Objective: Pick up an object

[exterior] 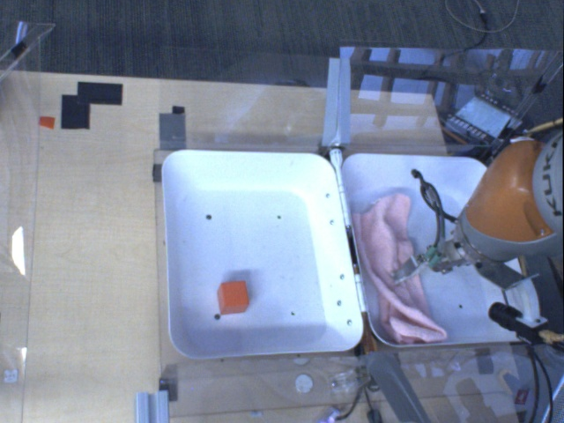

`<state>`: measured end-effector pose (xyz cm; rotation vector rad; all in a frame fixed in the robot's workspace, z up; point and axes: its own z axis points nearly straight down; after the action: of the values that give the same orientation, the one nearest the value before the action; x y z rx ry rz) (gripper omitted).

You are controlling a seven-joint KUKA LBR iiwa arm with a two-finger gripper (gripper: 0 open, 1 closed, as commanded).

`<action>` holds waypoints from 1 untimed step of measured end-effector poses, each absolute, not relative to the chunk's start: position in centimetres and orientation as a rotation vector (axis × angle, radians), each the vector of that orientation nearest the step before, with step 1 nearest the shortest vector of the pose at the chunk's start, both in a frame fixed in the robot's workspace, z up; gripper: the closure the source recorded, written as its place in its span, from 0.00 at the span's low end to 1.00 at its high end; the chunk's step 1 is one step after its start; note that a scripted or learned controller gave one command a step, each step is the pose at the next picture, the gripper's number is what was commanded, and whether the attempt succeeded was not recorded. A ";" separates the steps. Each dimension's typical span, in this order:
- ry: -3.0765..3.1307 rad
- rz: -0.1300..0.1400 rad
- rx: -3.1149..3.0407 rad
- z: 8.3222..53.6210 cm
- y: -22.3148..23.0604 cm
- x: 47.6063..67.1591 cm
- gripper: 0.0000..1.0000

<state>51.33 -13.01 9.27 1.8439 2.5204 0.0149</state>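
Camera view, L to R: bench (97, 263) w/ black markers at far left, then left bin (185, 183) w/ a small orange cube (233, 297) near its front-left corner, untouched. Right bin (458, 324) has a pink cloth (394, 271) bunched along its left wall. Gripper (407, 273) is down at the cloth's right edge, touching or just above it; can't tell if clenched or released, tips too small. Judging by this: approach done, nothing lifted yet. Grasp + lift remain.
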 end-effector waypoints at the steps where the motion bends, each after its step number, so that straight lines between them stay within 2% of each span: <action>1: 2.475 0.019 1.898 9.3 -9.0 49.4 0.00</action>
<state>49.45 -9.03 9.26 1.8976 2.4749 0.0191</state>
